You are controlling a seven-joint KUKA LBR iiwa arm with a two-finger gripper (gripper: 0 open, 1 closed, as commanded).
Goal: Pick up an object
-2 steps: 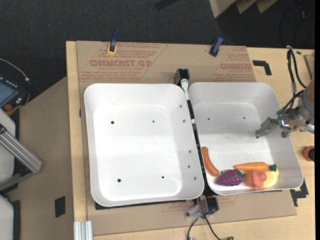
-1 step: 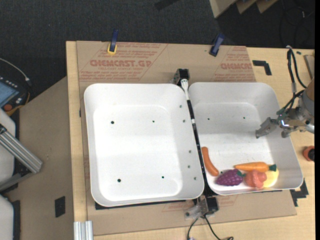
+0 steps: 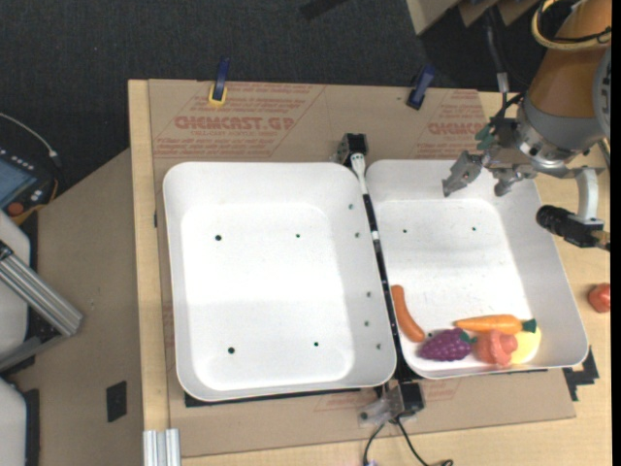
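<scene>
Fingers (image 3: 480, 176) spread wide, holding nothing, above the right bin (image 3: 543, 260). Well below them lie a bent orange sausage (image 3: 407, 315), purple grapes (image 3: 447, 346), carrot (image 3: 492, 323) and red fruit (image 3: 497, 349). Table (image 3: 291, 115) print: "CHEMCAST".

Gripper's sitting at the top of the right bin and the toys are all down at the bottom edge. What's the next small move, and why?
Probably bring the gripper toward the near end of the right bin. It hangs open over bare floor at the far end, holding nothing, while the sausage, grapes and carrot lie together there. The sausage, at the group's left edge, looks the easiest first target.
</scene>
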